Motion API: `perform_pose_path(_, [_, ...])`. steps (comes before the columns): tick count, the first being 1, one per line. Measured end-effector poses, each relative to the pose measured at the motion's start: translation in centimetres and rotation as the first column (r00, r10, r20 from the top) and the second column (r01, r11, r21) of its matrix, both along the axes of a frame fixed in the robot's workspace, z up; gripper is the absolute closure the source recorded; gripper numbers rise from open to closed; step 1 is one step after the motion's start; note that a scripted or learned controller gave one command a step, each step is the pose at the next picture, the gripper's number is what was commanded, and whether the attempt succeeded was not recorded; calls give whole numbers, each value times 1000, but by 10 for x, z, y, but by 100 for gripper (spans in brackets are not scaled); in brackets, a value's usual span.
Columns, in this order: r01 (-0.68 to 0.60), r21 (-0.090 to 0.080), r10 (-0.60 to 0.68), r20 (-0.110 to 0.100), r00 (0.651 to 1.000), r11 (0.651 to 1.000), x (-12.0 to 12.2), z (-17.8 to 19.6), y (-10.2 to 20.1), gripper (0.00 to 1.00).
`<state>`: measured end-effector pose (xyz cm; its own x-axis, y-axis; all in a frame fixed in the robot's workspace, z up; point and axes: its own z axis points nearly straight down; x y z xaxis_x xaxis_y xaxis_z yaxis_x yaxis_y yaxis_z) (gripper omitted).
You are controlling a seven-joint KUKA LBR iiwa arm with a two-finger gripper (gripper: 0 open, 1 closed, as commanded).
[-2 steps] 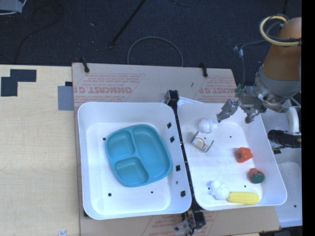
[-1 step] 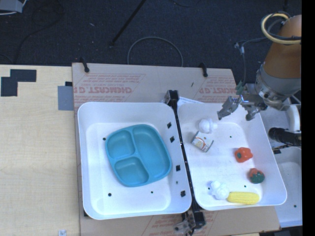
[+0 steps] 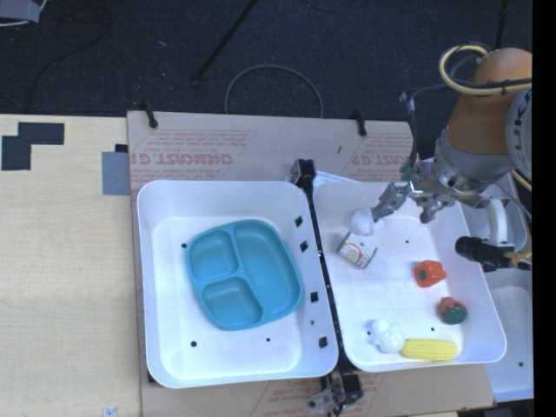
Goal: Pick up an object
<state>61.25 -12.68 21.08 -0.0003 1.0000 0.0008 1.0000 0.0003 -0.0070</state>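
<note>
The arm (image 3: 486,102), grey with a smooth orange shell above the wrist, reaches in from the right and hangs over the far part of the right bin (image 3: 482,233). Its gripper (image 3: 408,200) has two dark metal fingers splayed wide apart: one slants down toward the bin's middle near (image 3: 387,202), the other points down near (image 3: 432,211). Nothing sits between them.

The right bin is shallow, white, glossy plastic with rounded corners. Just below the left finger's tip lies a small white lump (image 3: 361,223), and touching or just beside it, nearer the bin's centre, a short can (image 3: 356,252) lies tilted on its side, pale with an orange-brown label. Toward the right wall sits a rounded orange-red pepper (image 3: 429,273) with a dark top. Nearer the front right corner is a second toy (image 3: 452,311), red and dark green, knobbly. Along the front edge lies a yellow corn cob (image 3: 429,349), long and bumpy, with a white lumpy piece (image 3: 382,333) touching its left end.

The left bin (image 3: 165,233) holds a blue tray (image 3: 244,273), smooth plastic with rounded corners and three compartments, lying flat at a slant near the centre.

Both bins rest on a brown cardboard sheet (image 3: 217,150) with red print, over a pale wood desk (image 3: 61,276).
</note>
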Motion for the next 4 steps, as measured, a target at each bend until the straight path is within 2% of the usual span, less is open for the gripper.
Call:
perform_pose_path(1, [1,0,-1,-1,1000,1000,-5,-47,-6,0])
perform_pose_path(2, [2,-2,-2,20,1000,1000,-2,-95,-16,0])
perform_pose_path(3, [4,-1,-4,4,1000,1000,-7,-89,-16,100])
perform_pose_path(4, [2,-2,-2,10,1000,1000,-3,-34,-26,100])
